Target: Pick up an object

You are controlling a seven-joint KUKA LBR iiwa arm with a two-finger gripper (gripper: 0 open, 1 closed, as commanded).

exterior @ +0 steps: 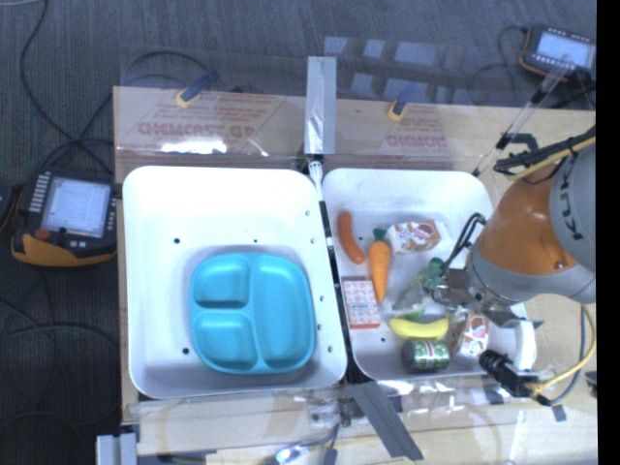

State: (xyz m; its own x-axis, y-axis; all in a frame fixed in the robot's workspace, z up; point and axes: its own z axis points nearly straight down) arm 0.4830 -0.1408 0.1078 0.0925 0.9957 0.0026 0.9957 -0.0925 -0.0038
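The right bin [455,187] holds several small items. A red sausage [351,237] and an orange carrot [379,269] lie at its left, with a red printed card [358,301] below them. A snack packet [415,235] lies in the middle. A yellow banana [419,327] and a dark green can [426,355] sit at the front, beside a small red-and-white packet [472,335]. My gripper [448,289] hangs low over the bin's middle, just above the banana and against a green item [429,277]. The wrist hides what lies under it.
The left bin [155,260] holds a blue divided plate [254,311]. The arm's orange band [518,235] overhangs the right bin's right wall. A handheld pendant [63,216] lies left of the bench, and cables trail at the right.
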